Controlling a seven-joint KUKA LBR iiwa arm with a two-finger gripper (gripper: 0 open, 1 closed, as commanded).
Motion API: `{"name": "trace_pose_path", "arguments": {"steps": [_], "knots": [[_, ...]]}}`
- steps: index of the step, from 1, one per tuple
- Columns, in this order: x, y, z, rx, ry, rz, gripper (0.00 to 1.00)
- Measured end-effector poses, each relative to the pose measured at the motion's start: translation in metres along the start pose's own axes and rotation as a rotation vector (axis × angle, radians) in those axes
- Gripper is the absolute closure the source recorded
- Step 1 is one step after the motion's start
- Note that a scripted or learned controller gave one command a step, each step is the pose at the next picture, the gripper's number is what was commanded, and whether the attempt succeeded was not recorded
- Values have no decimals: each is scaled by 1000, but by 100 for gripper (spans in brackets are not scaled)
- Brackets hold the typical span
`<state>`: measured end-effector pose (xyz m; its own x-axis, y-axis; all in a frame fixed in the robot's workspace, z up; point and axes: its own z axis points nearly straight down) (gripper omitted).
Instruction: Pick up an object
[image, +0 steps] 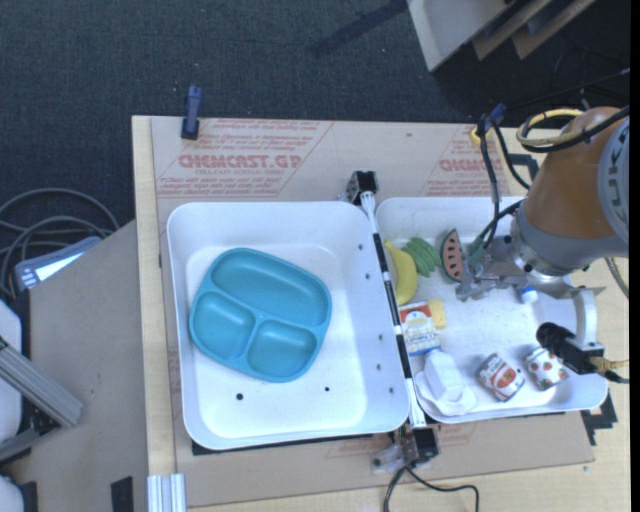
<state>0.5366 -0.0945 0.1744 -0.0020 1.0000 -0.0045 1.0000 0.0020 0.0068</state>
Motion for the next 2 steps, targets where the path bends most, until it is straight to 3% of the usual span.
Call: {"name": "trace_pose_path", "arguments": {"steps": [1,2], "knots": [[-58,59,9,6,4,2,100],[-57,60,9,6,4,1,0]]}}
